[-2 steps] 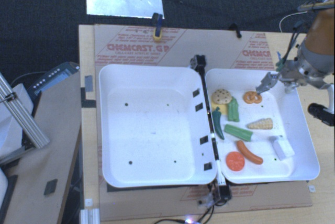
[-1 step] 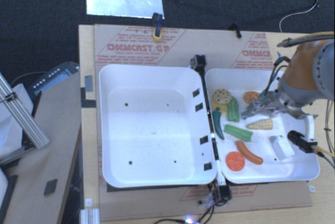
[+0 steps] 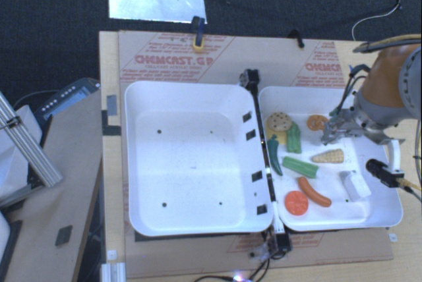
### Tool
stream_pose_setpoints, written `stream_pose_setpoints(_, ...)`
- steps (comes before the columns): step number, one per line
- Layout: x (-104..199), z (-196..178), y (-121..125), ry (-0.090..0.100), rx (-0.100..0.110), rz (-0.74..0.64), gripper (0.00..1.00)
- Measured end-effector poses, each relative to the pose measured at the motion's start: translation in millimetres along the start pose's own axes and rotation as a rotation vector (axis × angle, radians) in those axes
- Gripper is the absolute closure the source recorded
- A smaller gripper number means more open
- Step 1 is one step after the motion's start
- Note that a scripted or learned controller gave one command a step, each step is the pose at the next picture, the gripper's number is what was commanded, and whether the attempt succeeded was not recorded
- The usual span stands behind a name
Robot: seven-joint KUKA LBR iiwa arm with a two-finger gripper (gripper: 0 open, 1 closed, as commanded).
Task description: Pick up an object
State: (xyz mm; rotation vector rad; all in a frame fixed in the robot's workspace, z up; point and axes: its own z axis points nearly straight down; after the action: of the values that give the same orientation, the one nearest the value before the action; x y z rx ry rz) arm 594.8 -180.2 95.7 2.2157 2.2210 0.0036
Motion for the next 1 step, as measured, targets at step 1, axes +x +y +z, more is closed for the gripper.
stream_pose_setpoints(1, 33.8, -1.8, -44.1, 0.003, 0.007, 0.001, 1.0)
